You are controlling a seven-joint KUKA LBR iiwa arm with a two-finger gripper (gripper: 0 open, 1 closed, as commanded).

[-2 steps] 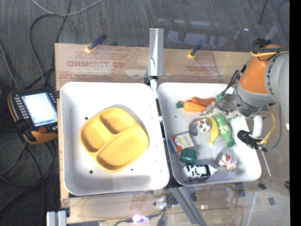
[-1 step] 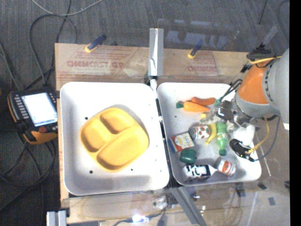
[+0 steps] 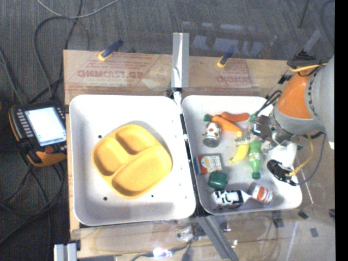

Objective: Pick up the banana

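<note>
The yellow banana [image 3: 240, 151] lies in the right bin [image 3: 191, 145], near its middle and slanted, with its upper end pointing toward the gripper. My gripper [image 3: 255, 130] hangs just above and to the right of that end, beneath the orange wrist band [image 3: 292, 99]. No part of the banana is visibly lifted; it rests among the other items. A green bottle [image 3: 255, 161] lies right beside the banana, on its right.
The right bin also holds a carrot [image 3: 228, 123], a small can [image 3: 212, 135], a flat box [image 3: 209, 163], a green cup [image 3: 217, 179], a black-and-white toy [image 3: 227, 198] and a red can [image 3: 262, 194]. A yellow divided plate [image 3: 132, 159] sits in the left bin [image 3: 81, 145].
</note>
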